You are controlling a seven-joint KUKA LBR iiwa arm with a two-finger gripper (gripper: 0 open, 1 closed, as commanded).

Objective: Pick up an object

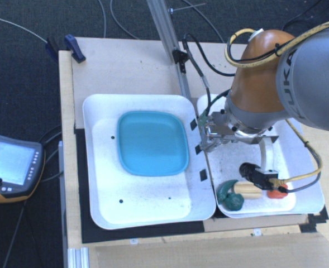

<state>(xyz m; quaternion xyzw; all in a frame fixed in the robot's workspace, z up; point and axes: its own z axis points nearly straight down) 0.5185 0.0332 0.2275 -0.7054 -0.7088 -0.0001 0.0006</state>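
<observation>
Pickup judged not yet done: gripper point(209, 134) seen low by right bin's point(227, 163) left wall, open-or-closed state not discernible; green lump point(230, 195), wooden cylinder point(247, 190) left unlifted

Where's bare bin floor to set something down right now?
Left bin: the wide strip between the blue plate and its near wall. Right bin: crowded, arm overhead, green object, wooden cylinder and orange piece along its near wall.
</observation>
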